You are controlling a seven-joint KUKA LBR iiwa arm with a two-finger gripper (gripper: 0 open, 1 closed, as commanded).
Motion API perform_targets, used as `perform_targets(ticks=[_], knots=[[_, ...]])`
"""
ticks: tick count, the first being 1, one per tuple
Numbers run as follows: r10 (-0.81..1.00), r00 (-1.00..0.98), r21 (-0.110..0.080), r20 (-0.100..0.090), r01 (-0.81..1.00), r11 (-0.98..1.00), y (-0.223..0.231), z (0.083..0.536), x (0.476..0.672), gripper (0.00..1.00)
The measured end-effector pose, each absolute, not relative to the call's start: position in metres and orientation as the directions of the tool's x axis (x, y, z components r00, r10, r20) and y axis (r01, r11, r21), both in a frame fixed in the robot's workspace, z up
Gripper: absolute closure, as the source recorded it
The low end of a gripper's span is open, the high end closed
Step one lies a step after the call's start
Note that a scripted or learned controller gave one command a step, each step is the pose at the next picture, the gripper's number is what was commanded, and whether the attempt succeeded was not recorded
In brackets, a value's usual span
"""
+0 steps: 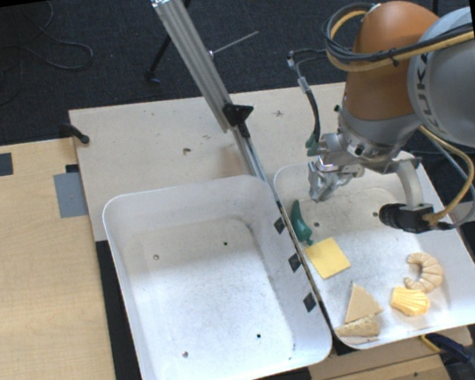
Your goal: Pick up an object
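My gripper (323,184) hangs over the back left part of the right bin (470,304), with the orange-banded wrist above it. Below it and to the left, a green curved piece (298,221) lies against the bin's left wall. Just in front of that lies a flat yellow square (328,258). A tan wedge (361,303) and a second tan piece (359,328) rest near the front edge. A yellow ridged item (409,301) and a croissant-shaped piece (425,269) sit at the front right. Nothing hangs from the gripper.
The left bin (130,246) stands beside the right one, sharing a divider with black clips (290,262). A slanted metal rail (206,73) rises behind the bins. A black part with cables (405,216) hangs off the arm over the right bin.
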State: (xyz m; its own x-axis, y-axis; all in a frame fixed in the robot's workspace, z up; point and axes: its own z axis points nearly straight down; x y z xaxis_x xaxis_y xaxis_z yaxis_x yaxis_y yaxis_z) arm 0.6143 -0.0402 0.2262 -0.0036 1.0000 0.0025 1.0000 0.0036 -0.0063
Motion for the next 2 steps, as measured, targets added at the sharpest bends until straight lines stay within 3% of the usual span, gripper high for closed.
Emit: perform_targets(ticks=[2], knots=[[1.000,-0.005,-0.006,0.002,1.000,0.005,0.062,0.241,0.578,1.00]])
